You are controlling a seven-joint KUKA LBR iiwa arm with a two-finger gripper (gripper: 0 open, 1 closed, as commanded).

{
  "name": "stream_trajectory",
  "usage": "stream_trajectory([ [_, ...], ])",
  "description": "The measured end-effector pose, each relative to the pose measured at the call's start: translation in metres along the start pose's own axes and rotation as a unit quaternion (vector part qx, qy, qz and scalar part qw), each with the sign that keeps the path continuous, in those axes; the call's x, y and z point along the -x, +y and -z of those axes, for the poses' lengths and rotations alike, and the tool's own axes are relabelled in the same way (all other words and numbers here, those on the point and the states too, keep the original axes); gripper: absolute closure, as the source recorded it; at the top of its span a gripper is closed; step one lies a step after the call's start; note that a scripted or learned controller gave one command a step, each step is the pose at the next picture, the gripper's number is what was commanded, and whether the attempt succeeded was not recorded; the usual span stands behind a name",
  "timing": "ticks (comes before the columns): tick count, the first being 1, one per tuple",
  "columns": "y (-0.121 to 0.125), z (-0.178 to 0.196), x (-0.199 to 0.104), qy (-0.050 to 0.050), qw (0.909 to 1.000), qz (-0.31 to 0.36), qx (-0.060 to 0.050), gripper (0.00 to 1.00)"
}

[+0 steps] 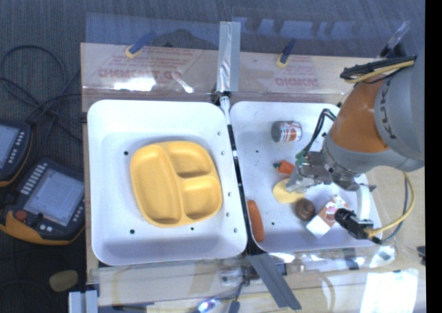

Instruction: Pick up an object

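My gripper (302,182) reaches into the right bin (257,130) from the right and hangs low over a pale yellow piece (282,193). Just left of it lies a small orange carrot-like piece (284,166). A brown round object (304,209) sits right below the gripper, and a white and red box (326,216) lies next to that. A small tin can (286,131) lies on its side toward the back of the bin. An orange-red sausage shape (255,218) rests along the bin's front left wall.
The left bin (110,132) holds a yellow divided tray (176,182). A metal divider strip (227,63) stands between the bins at the back. Handheld controllers (41,197) and cables lie on the floor at the far left.
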State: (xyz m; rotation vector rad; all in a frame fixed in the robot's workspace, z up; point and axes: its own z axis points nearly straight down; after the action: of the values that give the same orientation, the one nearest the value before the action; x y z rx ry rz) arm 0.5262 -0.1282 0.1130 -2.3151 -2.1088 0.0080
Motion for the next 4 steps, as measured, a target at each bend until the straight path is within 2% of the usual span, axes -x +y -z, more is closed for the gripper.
stream_trajectory([
  [1,0.022,0.141,-0.08,-0.003,0.9995,-0.03,0.003,1.0],
  [2,0.006,0.018,-0.013,-0.002,0.9998,-0.021,0.001,1.0],
  [3,0.06,0.148,0.021,-0.003,0.9899,-0.142,0.003,1.0],
  [4,0.14,0.1,-0.014,-0.003,0.9756,-0.22,0.002,1.0],
])
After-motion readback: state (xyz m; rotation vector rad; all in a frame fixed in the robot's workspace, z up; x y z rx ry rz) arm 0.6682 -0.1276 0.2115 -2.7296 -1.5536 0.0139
